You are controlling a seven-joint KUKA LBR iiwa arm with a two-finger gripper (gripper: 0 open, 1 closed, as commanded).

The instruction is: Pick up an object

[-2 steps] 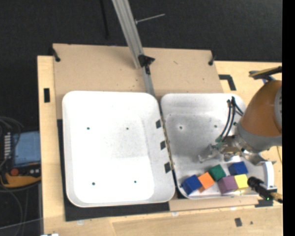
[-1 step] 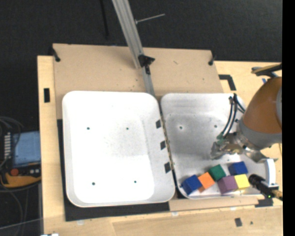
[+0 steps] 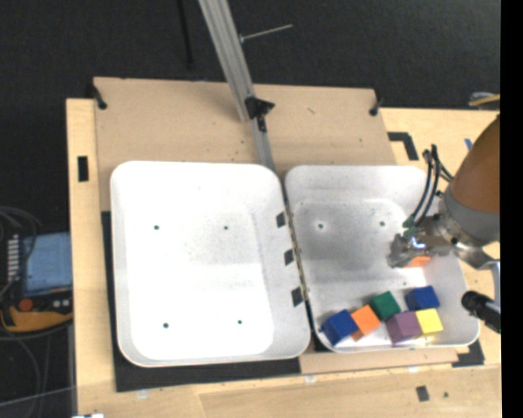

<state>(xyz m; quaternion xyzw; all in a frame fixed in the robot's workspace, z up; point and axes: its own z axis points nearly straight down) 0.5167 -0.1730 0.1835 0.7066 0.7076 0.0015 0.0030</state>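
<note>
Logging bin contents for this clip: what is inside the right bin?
The right bin holds blocks along its near edge: blue, orange, green, purple, yellow, another blue. The gripper covers most of an orange-red piece.

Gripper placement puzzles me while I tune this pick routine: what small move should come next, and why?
Probably a short shift toward the near rim. The gripper sits in the right bin, with the blue block and green block just nearer the camera.

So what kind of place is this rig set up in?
Probably a robotics lab test bench: two shallow white plastic bins side by side on a plywood bench, small coloured cubes as grasp objects, and loose cables and electronics on dark floor.
</note>
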